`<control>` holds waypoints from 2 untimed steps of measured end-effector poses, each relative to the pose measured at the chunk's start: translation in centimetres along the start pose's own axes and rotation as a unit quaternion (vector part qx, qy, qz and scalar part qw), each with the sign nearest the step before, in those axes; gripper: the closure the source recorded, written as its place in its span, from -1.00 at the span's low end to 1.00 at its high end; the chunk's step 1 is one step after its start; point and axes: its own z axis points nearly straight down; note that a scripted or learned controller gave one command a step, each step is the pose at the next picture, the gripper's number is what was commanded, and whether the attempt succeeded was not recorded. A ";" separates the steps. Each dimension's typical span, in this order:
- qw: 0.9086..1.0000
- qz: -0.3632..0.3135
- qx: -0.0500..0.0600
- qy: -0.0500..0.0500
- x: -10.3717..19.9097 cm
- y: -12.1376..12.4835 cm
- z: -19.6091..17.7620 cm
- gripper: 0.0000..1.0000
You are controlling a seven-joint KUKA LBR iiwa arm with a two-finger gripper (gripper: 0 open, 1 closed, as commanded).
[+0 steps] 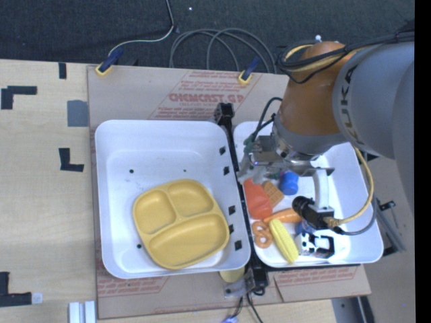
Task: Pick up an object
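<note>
Here we judge the toy corn cob point(285, 240), lying near the front of the right bin point(357, 251) beside the carrot point(288, 215), light, stiff and a bit slick; we'd take it across its middle. The claw point(269, 161) sits under the wrist, so whether it's spread we cannot tell

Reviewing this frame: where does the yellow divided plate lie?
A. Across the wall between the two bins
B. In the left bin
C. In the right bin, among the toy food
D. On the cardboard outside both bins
B. The yellow divided plate lies flat on the floor of the left bin, toward its near side; the toy food sits in the right bin.
</note>
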 end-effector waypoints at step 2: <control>1.000 0.007 0.004 -0.003 -5.5 -3.8 3.8 1.00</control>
